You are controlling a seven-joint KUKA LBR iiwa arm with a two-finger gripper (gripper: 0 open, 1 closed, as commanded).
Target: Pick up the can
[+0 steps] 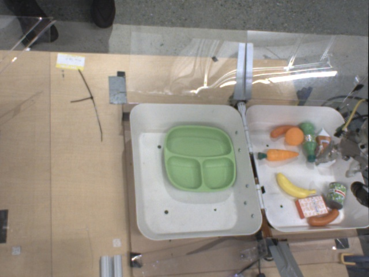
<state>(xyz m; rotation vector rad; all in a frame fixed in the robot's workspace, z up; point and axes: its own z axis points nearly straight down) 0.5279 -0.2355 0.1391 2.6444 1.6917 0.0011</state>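
Cut off at the frame's right edge: gripper [346, 150] (grip state impossible to tell), above the green-labelled can [337, 193], label print too small to read.

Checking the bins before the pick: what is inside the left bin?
The left bin holds a green divided plate with three compartments, nothing visible in them. Bare white floor shows around it. Whatever lies beneath the plate is covered.
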